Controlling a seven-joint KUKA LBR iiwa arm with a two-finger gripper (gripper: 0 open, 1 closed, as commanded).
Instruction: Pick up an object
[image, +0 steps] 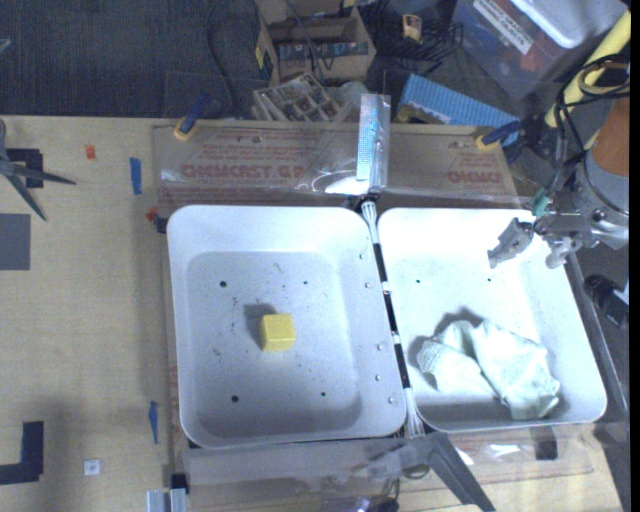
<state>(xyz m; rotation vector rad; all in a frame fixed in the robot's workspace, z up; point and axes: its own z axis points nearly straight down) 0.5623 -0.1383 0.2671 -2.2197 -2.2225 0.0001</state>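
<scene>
Gripper (530, 247) hangs over the far-right part of the right bin (440, 222), near its rim, w/ the arm (612, 150) coming in from the right edge of the view, grey body w/ an orange band showing just above the wrist. The two fingers (505, 244) are spread apart w/ open space between them, nothing caught there, so it's holding zero right now. One finger points out toward the bin's middle, the other sits closer to the bin's right wall.

Nearest thing to the gripper: a crumpled white cloth (490, 365), below and a bit left of it in the view, lying on the near half of the same bin, apart from the fingers, not touching. It's bunched up w/ folds, one lump on its left side and a longer piece running toward the near-right corner.

Well off to the gripper's left, across the divider between bins, a small yellow block (278, 332) sits about mid-floor of the left bin (200, 240), casting a small shadow on its far-left side. Dark specks dot that bin's floor around it.

Beyond both bins, further from the gripper's side of the bench, clear plastic sheeting (300, 165) w/ red lettering lies flat, clamped at its corners.
</scene>
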